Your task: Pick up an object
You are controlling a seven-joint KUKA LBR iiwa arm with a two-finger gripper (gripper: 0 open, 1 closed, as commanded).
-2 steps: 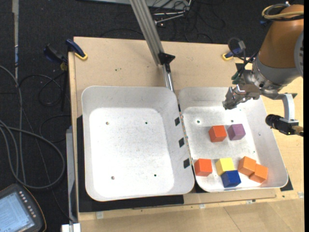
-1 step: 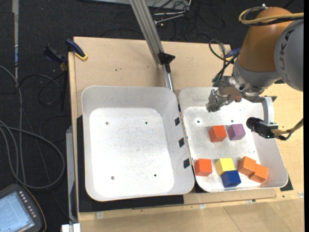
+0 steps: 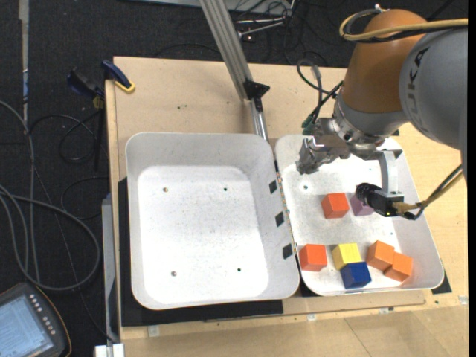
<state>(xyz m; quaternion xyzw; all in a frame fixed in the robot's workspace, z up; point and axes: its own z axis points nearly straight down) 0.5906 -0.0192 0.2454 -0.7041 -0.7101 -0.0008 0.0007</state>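
My gripper (image 3: 311, 157) hangs over the right bin's (image 3: 424, 233) far-left corner; whether it is spread or pinched, I cannot tell. The cubes (image 3: 335, 204) crowd the bin's near edge. The left bin (image 3: 141, 199) lies open.

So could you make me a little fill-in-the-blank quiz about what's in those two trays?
1. All the coloured blocks lie in the ___ bin as the camera sees it.
2. The yellow block touches a ___ block just below it.
3. The gripper hovers over the far end of the bin that holds the ___.
4. The purple block sits beside an ___ block.

Missing words: right; blue; blocks; orange
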